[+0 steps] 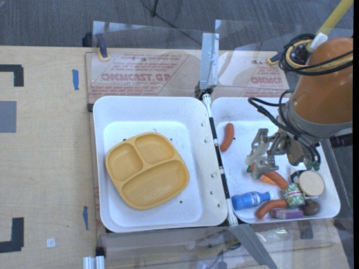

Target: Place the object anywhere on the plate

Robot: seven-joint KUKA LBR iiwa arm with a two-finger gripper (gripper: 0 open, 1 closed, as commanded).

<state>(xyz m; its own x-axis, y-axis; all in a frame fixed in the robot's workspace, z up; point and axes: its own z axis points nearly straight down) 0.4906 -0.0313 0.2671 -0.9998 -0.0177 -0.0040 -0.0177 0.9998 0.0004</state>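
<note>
While the blue bottle (250, 199), a sausage (271, 207) and other small items crowd the right bin's (331, 206) near corner, the end effector (262, 160) hangs just above a carrot (274, 178), fingers spread, pinching nothing. Farther back lies another sausage (226, 137). The yellow plate (147, 169) sits in the left bin (106, 111).

Yellow plate (147, 170) unobstructed, open on all sides; right bin (242, 112) cluttered from 3 to 6 o'clock, open at 12.
</note>
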